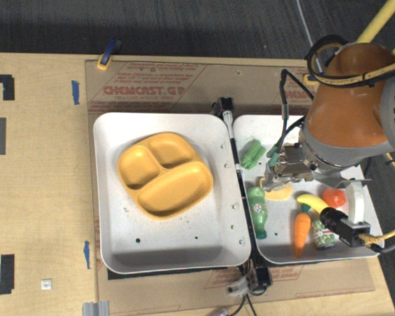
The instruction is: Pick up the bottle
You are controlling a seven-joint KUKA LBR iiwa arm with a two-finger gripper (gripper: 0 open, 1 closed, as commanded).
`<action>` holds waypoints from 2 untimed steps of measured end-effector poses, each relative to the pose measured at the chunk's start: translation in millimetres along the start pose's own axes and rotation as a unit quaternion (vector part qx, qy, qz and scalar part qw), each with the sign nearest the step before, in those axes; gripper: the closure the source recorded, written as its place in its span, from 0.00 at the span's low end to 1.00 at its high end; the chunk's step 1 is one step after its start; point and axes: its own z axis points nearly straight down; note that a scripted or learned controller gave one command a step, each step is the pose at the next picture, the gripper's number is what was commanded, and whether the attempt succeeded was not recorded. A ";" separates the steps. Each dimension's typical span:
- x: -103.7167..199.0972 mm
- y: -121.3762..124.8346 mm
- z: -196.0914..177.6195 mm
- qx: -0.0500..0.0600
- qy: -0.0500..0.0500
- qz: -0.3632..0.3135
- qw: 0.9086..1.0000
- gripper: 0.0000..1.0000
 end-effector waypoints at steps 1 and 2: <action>55.0 56.1 65.6 0.001 0.001 -0.180 0.984 1.00; 14.7 3.3 48.0 0.000 0.001 -0.556 0.831 1.00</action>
